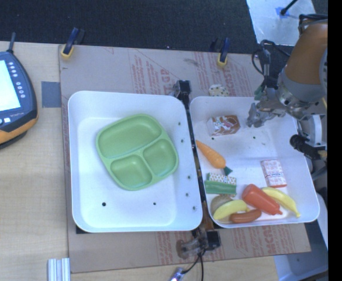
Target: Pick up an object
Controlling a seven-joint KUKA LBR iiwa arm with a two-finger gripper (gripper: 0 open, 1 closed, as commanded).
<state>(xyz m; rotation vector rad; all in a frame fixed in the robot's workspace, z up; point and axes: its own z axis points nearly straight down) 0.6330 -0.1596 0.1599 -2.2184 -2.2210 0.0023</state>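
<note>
Your tool (pixel 256 119) hangs low in the right bin (pixel 299 151) beside the snack packet (pixel 224 124), presumably lining up a pick; grip state unreadable.

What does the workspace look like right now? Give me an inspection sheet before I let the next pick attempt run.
Surface: wooden bench with a cardboard sheet under two white bins.
Job's things: right bin holds a snack packet, carrot, green block, two bananas, red pepper, sausage and a small red-and-white box.
Clutter: green divided plate in the left bin.
End effector: end effector low over the right bin's far side, beside the snack packet, holding nothing visible.
Cables: wires at the near clamp.
Surroundings: teach pendant on the left; clamps at the far edge.
</note>
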